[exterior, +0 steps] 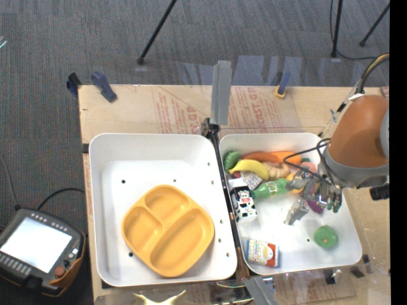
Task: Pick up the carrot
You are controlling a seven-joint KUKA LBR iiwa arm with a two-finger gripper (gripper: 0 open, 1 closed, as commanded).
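End effector (299, 213) sits low in the right bin (346, 250); finger state cannot be determined. Carrot (270, 157) lies at the bin's far edge (behind the banana (250, 166)), apart from the end effector. Yellow divided plate (168, 229) occupies the left bin (111, 170).

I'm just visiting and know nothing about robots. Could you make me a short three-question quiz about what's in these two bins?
1. True or false: the yellow divided plate lies in the left bin.
2. Which thing lies directly beside the carrot at the far end of the right bin? A) the banana B) the green round toy C) the small carton
3. Fill in: the gripper hangs over the ____ bin.

Key: 1 true. 2 A; the banana sits right against the carrot, while the other two lie toward the near end. 3 right; it hangs nearer the camera than the carrot, among the toys.
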